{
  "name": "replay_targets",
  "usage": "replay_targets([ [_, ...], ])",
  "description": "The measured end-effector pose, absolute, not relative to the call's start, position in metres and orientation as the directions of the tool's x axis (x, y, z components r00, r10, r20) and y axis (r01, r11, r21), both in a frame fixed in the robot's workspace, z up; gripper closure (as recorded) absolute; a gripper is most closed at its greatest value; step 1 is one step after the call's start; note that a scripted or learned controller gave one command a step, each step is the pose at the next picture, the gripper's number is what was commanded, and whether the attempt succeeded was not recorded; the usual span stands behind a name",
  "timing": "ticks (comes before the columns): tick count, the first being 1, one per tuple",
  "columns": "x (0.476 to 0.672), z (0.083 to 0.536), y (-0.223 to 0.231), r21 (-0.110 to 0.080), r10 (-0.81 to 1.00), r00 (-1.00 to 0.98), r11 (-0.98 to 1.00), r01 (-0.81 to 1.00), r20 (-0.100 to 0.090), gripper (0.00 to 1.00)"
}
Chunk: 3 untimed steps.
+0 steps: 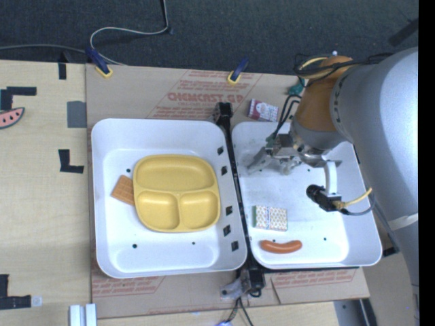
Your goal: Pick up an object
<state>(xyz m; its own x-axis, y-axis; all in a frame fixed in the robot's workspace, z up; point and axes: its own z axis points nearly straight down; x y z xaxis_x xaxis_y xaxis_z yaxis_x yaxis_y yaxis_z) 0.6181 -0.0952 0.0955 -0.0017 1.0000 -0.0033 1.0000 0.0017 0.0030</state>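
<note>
1. Grey arm (380,114) with orange band in from right, over far part of right bin (363,250); gripper (275,156) low above bin floor, near its far-left corner.
2. Fingers metallic, splayed toward left and near; looks like nothing between them, but apart or together: cannot tell from this angle.
3. Right bin, near half: hot dog (281,246) lying flat by near wall; small patterned packet (270,217) just beyond it, toward gripper. Both well apart from gripper, untouched.
4. Left bin (109,250): yellow divided tray (178,191) lying flat in centre; brown cracker-like piece (123,190) tucked against tray's left edge.
5. Outside bins, on cardboard (136,94) past far edge: small red-and-white box (262,110).
6. Black cable with yellow lead hanging off wrist over right side of right bin.
</note>
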Motion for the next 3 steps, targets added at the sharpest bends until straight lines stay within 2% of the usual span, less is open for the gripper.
replay_targets([
  [1, 0.6178, 0.1047, -0.0948, 0.002, 1.000, -0.002, 0.002, 1.000, -0.003, 1.00],
  [2, 0.6175, 0.1138, -0.0945, 0.000, 1.000, -0.002, 0.002, 1.000, -0.003, 1.00],
  [3, 0.6175, 0.1137, -0.0946, 0.000, 1.000, -0.002, 0.002, 1.000, -0.003, 0.00],
])
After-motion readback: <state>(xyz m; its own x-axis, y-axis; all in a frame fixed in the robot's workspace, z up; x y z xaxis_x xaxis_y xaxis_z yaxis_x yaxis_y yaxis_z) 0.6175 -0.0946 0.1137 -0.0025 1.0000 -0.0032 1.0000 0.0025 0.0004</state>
